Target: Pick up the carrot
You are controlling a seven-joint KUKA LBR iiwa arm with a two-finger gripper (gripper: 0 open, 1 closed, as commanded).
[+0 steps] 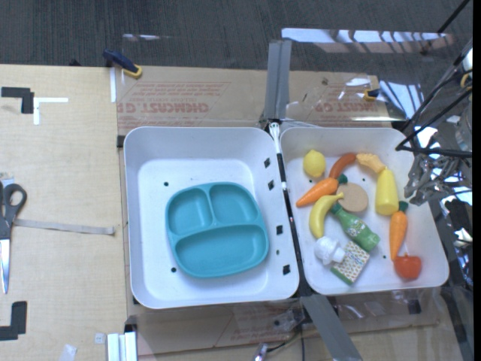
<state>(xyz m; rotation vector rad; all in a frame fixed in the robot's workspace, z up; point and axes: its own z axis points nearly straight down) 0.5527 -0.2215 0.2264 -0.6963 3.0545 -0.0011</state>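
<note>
A: Where is the carrot point(318, 191)?
B: In the right bin point(436, 232), left of centre, lying at a slant with its green top touching the round tan disc point(352, 198). A second carrot point(397, 234) lies along the right side, pointing toward the red pepper point(407, 267) in the near right corner.
A: And the gripper point(418, 182)?
B: Over the right rim of that bin, just right of the yellow corn-like piece point(385, 192). Its fingers look spread apart with nothing between them.
A: What else is in that bin?
B: A lemon point(314, 163) at the far left, a banana point(322, 213) beside the green bottle point(355, 229), and a white piece point(327, 250) near the front.
A: The left bin point(143, 224)?
B: It holds a teal divided plate point(216, 229). Scissors point(7, 224) lie on the bench at the far left.
</note>
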